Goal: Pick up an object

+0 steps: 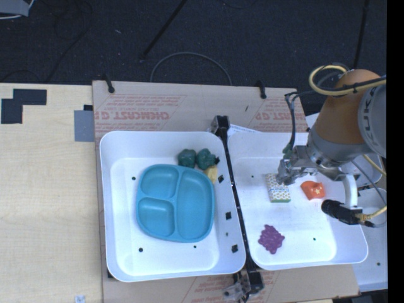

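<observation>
My gripper (285, 175) hangs low in the right bin (319, 257), right over the upper edge of a small dotted block (278, 190) with a yellow-green base. An orange object (312, 189) lies just right of that block, under the wrist. A purple grape-like cluster (271, 238) rests nearer the front of the same bin. The arm's body hides the fingertips.
The left bin (120, 169) holds a blue divided plate (175, 202), with two dark green objects (196, 158) and a small yellow piece (213, 172) by its far right corner. A black divider (231, 194) runs between the bins. Cables trail at the arm's right.
</observation>
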You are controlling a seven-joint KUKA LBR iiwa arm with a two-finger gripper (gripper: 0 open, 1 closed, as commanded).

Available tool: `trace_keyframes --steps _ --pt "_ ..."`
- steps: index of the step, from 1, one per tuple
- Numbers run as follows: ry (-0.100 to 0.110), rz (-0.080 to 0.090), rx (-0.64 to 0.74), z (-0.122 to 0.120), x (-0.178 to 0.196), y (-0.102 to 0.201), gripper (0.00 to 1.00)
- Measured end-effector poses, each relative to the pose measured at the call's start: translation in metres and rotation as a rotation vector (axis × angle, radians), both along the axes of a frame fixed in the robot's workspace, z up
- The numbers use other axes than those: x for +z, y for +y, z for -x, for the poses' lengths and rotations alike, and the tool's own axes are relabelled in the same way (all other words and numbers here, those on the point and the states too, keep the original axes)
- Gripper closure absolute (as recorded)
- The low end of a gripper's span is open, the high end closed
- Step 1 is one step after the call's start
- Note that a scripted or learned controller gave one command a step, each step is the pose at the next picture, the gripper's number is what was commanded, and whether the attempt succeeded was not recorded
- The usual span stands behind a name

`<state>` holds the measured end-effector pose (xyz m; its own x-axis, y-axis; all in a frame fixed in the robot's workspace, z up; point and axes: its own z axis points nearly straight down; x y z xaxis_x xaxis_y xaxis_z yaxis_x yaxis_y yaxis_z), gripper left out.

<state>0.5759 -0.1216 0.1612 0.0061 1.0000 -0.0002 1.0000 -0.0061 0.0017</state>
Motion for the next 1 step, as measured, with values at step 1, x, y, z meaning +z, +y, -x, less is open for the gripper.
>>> trace_keyframes --steps 1 --pt "-0.003 0.001 0.007 -0.0019 0.0638 -0.0025 1.00"
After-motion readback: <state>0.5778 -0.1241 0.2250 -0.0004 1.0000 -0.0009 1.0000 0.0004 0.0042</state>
